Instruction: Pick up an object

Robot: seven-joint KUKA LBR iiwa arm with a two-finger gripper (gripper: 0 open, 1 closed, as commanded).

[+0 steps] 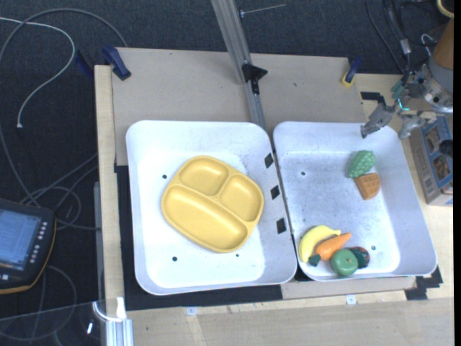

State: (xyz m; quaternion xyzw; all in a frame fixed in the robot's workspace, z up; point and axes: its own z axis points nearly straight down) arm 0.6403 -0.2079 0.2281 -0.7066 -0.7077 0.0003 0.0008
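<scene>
In the right bin (338, 200) lie a green-topped toy with an orange base (364, 171), a yellow banana (315, 239), an orange carrot (333, 244) and a green round fruit (346, 262) bunched at the near edge. My gripper (392, 121) hovers over the bin's far right corner, above and right of the green-topped toy. Its two fingers stand apart, open, with nothing between them.
The left bin (144, 215) holds a yellow divided plate (212, 203). A slanted metal pole (234, 27) rises behind the bins. Blue clamps (115, 63) grip the bench's far edge. Cables run across the dark floor on the left, near a tablet (21, 244).
</scene>
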